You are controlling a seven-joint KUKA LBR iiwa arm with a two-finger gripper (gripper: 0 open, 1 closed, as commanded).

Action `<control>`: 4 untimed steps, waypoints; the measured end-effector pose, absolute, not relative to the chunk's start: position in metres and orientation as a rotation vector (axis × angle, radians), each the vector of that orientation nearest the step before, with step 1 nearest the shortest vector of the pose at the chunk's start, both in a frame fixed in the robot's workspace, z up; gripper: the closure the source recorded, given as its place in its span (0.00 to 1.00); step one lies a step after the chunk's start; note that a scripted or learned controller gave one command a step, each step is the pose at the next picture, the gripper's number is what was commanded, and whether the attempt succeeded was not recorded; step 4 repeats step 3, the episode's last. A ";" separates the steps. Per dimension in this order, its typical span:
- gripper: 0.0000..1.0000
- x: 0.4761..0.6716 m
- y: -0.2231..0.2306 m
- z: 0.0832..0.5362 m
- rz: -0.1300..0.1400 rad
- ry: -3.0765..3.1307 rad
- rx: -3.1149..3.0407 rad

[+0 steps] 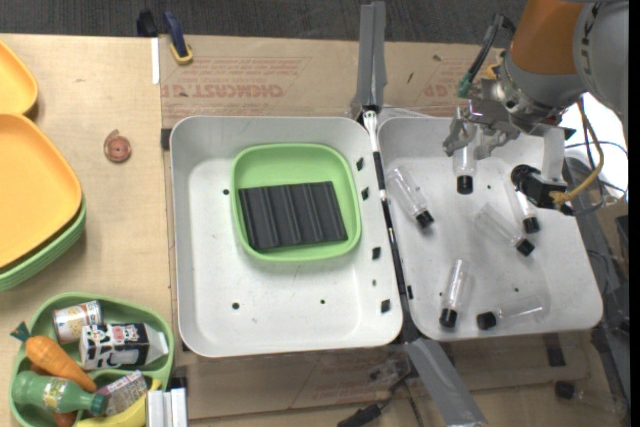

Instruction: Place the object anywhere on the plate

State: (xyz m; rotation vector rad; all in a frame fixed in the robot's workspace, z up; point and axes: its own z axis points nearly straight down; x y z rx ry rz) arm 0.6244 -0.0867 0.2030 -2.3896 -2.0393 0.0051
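A green square plate (243, 170) sits in the left white bin (200, 295). A dark ridged slab (293, 215) lies flat on it. My gripper (472, 141) hangs over the upper part of the right bin (570, 305), well to the right of the plate. A clear tube with a black cap (463, 171) stands out just under the gripper, pointing toward the camera's near side. Whether the tube is held or lies on the bin floor is unclear from this angle.
Several more clear tubes with black caps lie scattered in the right bin, such as one tube (412, 199) and another (452, 293). A black cable loop (535, 183) hangs beside the wrist. Orange plates (35, 185) and a bowl of toy food (85, 365) sit on the left bench.
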 end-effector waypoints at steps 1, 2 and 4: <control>1.00 0.597 -0.053 0.190 0.006 -2.232 -2.207; 1.00 0.601 0.022 0.193 0.005 -2.401 -2.024; 0.00 0.601 0.022 0.194 0.004 -2.401 -2.024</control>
